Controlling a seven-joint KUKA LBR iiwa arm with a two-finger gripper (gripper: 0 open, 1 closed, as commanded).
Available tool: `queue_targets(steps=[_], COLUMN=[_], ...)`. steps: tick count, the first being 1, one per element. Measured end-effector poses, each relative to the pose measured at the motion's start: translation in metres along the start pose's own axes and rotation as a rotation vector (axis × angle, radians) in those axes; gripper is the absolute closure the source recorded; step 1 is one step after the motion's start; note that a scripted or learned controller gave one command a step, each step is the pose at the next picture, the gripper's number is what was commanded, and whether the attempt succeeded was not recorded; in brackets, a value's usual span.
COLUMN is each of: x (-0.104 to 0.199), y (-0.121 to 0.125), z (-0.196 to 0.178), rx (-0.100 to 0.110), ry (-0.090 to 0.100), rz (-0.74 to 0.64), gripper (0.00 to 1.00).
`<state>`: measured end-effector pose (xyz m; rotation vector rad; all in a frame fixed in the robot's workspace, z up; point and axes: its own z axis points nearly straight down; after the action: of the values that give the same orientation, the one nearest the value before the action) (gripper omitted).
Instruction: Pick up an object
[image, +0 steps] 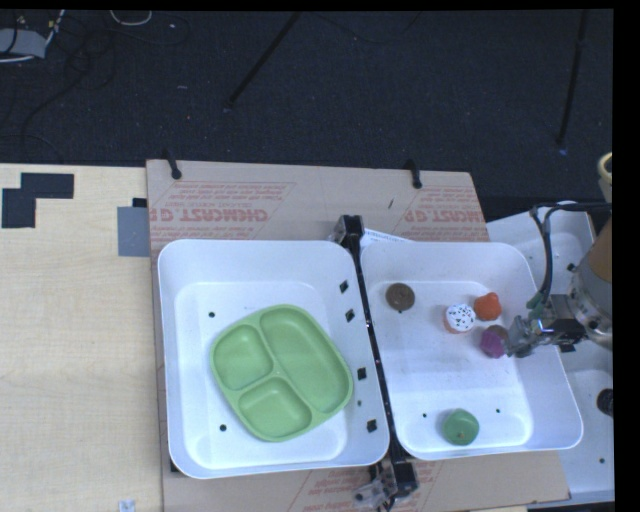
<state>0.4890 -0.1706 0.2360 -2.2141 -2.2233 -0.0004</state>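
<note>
The right bin (545, 420) holds several small objects. A brown round piece (400, 296) lies near the bin's back left, and a white speckled ball (460, 318) sits beside an orange piece (487, 306). A purple piece (492, 343) lies just below those two, and a green round object (461, 427) rests near the front wall. My gripper (522, 339) reaches in low over the right wall, its tip right beside the purple piece on that piece's right. Whether it touches the piece is unclear.
The left bin (185, 300) holds a green divided plate (281, 372). A black divider (366, 350) runs between the two bins. Cables and the arm's wrist (585, 310) crowd the right bin's right edge.
</note>
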Motion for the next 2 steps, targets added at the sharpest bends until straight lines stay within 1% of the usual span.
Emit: queue_targets(steps=[1,2], x=[0.060,0.116], y=[0.008,0.018], z=[-0.001,0.010], rx=[0.001,0.003], ry=[0.001,-0.001], rz=[-0.002,0.000], gripper=[1.00,1.00])
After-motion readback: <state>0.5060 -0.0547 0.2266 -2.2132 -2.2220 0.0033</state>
